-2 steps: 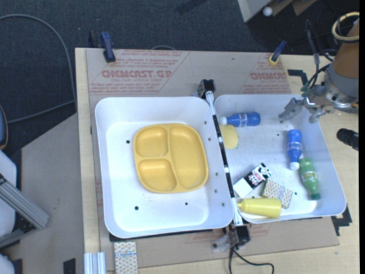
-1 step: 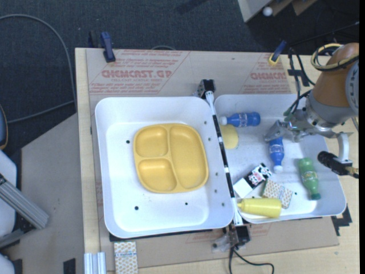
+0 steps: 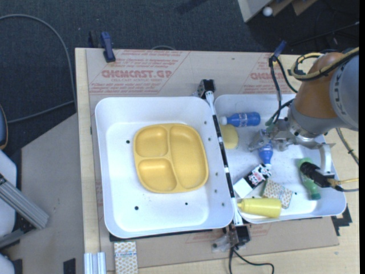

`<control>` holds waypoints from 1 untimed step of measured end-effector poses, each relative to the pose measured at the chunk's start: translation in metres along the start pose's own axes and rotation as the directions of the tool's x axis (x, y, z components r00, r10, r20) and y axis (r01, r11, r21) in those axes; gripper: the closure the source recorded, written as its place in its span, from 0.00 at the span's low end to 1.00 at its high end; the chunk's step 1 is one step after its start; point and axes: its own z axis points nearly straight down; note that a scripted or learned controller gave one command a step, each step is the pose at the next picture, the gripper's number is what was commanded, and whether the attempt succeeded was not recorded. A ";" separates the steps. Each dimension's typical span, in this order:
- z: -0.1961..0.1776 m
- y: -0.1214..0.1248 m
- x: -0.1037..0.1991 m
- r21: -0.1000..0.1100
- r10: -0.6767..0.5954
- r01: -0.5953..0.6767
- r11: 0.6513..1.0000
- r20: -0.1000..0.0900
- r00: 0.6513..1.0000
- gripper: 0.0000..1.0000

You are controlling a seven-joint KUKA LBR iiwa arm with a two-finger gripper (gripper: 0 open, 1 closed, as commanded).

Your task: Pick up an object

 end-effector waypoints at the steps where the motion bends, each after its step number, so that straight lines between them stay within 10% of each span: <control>1: -0.010 0.000 0.000 -0.002 0.001 -0.001 1.000 0.000 1.000 1.00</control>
